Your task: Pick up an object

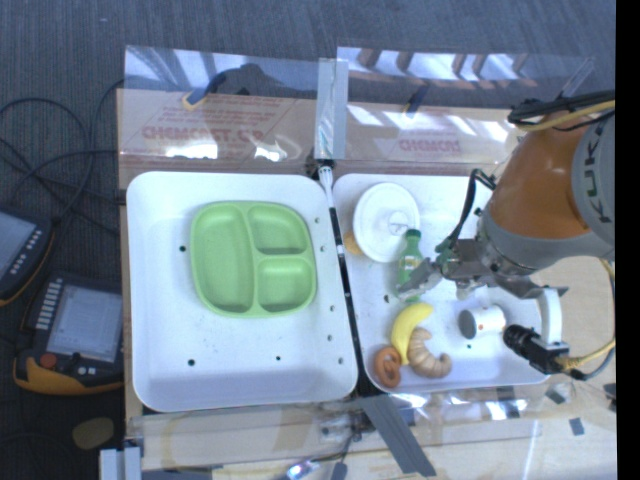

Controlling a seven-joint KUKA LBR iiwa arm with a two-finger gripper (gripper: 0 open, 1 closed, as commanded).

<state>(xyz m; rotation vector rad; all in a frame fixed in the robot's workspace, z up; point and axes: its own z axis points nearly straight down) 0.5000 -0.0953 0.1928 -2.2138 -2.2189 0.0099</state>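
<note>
In the right bin (500, 373) lie a green bottle (410, 250), a round white lid (385, 220), a yellow banana (408, 328), a brown croissant (430, 358), a small reddish-brown pastry (387, 366) and a small white cup (482, 321) on its side. My gripper (425, 276) hangs low over this bin, right beside the lower end of the green bottle and just above the banana. The grey and orange arm (540, 193) covers the bin's right part. I see nothing lifted off the bin floor.
The left bin (160, 358) holds a green divided plate (252, 258). A raised rim (340, 268) separates the two bins. Clear plastic sheeting (230, 118) lies behind the bins. Cables and a handheld controller (70, 328) sit on the floor at the left.
</note>
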